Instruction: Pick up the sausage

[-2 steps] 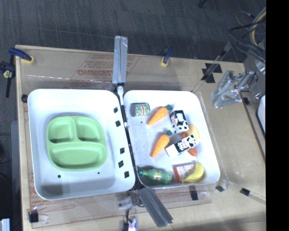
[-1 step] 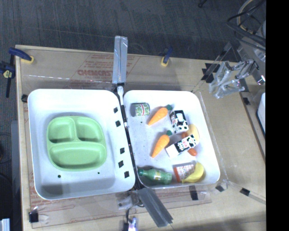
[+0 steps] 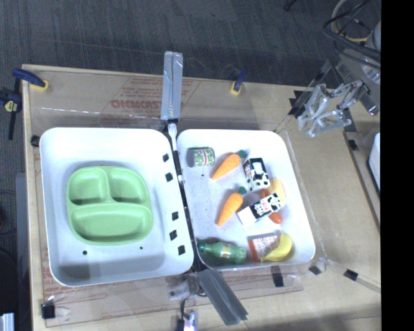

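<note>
Left bin (image 3: 52, 194) just has a green plate (image 3: 110, 205). Right bin (image 3: 294, 187) holds carrots (image 3: 228, 165), milk cartons (image 3: 256, 173), bottle (image 3: 222, 252), banana (image 3: 279, 248), sausage (image 3: 276, 218). Gripper (image 3: 321, 115) jaws: can't tell.

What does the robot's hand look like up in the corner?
The gripper is shiny silver-grey metal with thin, pale finger pieces and dark bits around its base. Behind it, more grey metal parts lead off toward the edge of the picture, with dark cables looping above. It is too small and blurry to make out any markings.
</note>
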Action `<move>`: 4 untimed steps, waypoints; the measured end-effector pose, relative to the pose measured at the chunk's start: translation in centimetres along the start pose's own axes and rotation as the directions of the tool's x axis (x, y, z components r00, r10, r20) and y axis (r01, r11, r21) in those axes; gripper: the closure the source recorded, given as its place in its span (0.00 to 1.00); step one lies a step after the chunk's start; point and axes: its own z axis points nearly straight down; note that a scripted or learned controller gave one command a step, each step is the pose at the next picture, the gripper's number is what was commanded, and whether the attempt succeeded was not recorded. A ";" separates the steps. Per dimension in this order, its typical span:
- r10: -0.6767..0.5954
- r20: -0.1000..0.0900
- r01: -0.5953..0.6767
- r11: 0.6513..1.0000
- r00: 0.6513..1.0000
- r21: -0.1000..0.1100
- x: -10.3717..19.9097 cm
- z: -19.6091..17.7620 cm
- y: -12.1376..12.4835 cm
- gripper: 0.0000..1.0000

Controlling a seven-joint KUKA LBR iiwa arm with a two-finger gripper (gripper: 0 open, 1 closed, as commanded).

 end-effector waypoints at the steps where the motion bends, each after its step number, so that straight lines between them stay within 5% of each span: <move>1: -0.324 -0.003 0.324 0.946 0.946 -0.005 0.8 0.1 0.3 1.00; 2: -0.405 -0.003 0.405 0.914 0.914 -0.007 0.4 9.0 0.2 1.00; 3: -0.716 0.000 0.716 0.698 0.698 -0.008 8.2 11.2 3.1 1.00; 4: -0.716 0.000 0.716 0.698 0.698 -0.008 8.1 11.2 3.1 0.00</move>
